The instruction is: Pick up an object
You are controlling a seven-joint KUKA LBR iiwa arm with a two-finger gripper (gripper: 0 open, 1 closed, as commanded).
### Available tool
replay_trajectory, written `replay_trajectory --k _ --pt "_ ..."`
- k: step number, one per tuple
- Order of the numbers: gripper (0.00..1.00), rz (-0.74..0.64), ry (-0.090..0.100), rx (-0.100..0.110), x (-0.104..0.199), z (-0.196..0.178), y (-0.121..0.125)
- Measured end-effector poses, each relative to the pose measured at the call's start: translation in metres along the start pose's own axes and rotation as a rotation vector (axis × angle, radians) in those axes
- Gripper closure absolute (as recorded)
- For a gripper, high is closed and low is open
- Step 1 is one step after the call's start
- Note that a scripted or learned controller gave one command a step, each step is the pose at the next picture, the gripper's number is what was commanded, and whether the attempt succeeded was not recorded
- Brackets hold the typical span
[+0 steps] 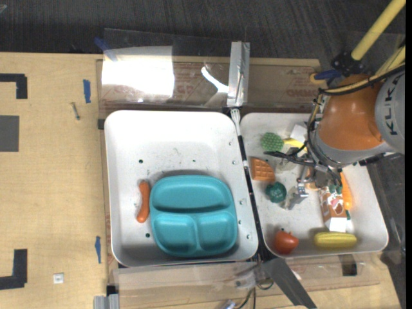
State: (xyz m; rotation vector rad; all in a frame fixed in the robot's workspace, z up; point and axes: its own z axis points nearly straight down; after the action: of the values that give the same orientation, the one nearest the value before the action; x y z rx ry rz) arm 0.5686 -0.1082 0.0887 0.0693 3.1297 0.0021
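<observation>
The right bin (378,232) holds several small toys. A dark teal ball (277,192) lies near its middle, with an orange waffle piece (261,170) just above it and a green bristly piece (271,140) further back. A red tomato (285,241) and a yellow banana-like piece (335,239) sit along the front wall. An orange carrot (347,193) and a white-and-red packet (336,212) lie at the right. My gripper (297,195) hangs low over the bin, just right of the teal ball. The arm's orange band (347,121) is above it.
In the left bin (122,129) a teal divided plate (193,214) fills the front half, with an orange sausage-shaped toy (143,201) beside its left edge. A metal divider (237,76) stands behind the bins. Brown board (45,172) lies to the left.
</observation>
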Motion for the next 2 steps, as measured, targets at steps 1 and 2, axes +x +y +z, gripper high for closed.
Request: replay_trajectory --k 1,2 --pt "0.00 0.032 0.005 0.005 0.030 0.000 -0.077" --pt "0.00 0.074 0.002 0.003 0.062 0.000 -0.055"
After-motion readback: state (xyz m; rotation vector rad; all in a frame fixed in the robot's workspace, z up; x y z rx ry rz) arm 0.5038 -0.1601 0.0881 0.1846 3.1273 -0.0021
